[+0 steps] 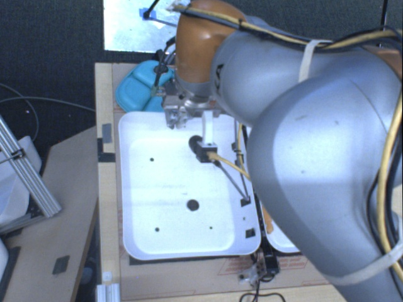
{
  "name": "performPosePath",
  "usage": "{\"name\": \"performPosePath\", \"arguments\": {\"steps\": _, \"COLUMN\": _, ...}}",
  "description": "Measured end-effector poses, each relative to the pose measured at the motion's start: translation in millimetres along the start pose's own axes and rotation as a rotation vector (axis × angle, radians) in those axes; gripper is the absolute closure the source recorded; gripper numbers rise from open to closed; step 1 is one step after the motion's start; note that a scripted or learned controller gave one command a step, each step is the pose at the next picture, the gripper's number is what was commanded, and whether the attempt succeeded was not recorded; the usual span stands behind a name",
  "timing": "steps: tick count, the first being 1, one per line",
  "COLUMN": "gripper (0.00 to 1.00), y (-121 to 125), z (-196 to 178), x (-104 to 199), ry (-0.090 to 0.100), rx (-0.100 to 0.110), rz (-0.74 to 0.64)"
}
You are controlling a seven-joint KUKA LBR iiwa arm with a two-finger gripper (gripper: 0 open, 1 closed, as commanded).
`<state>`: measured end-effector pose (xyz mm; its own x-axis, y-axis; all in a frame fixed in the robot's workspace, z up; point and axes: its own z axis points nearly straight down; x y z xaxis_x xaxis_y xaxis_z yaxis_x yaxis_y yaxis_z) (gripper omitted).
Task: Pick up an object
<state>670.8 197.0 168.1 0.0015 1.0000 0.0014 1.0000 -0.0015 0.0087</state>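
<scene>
My gripper (189, 126) hangs over the back edge of the left bin (135, 187), below the orange wrist band, pointing down into the bin. A small black block (202, 150) with a yellow cable sits just under it; I cannot tell whether that is part of the gripper or a loose thing. A small dark round spot (192, 205) lies on the bin floor near its middle. A blue plastic object (140, 88) rests behind the bin on the bench, left of the gripper.
The grey arm covers most of the right bin (284, 244), of which a front sliver shows, with a tan strip (267, 221) at its left edge. A pale sheet (129, 14) lies at the back. Aluminium rails (28, 175) stand at the left.
</scene>
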Motion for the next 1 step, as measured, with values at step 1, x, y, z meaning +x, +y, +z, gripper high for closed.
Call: {"name": "performPosePath", "arguments": {"steps": 1, "gripper": 1.00, "y": -1.8, "z": 22.5, "x": -50.3, "ry": -0.002, "rx": 0.007, "rz": 0.001}}
